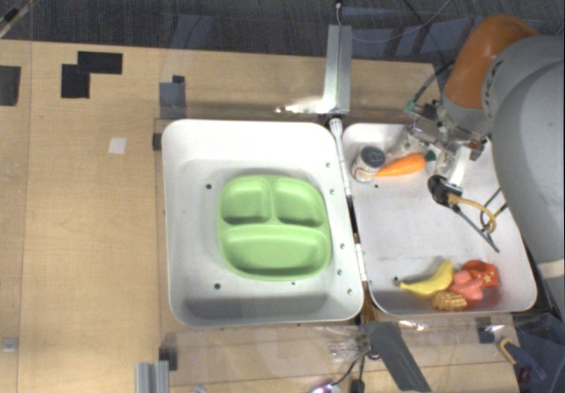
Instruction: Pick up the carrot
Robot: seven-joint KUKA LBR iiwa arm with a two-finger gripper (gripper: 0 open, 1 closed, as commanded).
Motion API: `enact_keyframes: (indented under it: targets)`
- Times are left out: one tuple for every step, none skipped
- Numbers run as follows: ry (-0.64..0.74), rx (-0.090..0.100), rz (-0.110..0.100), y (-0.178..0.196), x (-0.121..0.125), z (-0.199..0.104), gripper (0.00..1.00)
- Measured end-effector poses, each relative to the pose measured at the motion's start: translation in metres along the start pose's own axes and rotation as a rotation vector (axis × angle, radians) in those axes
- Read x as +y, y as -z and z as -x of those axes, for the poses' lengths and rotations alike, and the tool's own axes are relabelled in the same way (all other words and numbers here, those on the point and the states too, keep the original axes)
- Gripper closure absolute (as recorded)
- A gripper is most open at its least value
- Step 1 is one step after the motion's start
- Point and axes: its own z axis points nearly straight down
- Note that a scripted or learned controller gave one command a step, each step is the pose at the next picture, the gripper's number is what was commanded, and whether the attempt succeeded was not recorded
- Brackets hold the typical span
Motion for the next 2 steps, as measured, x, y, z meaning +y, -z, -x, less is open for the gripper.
enact_keyframes:
  targets:
    - [0.009,0.003,0.009,0.010,0.001,-0.004,1.00]
    - [0.113,0.005,0.005,0.141,-0.036,-0.083,1.00]
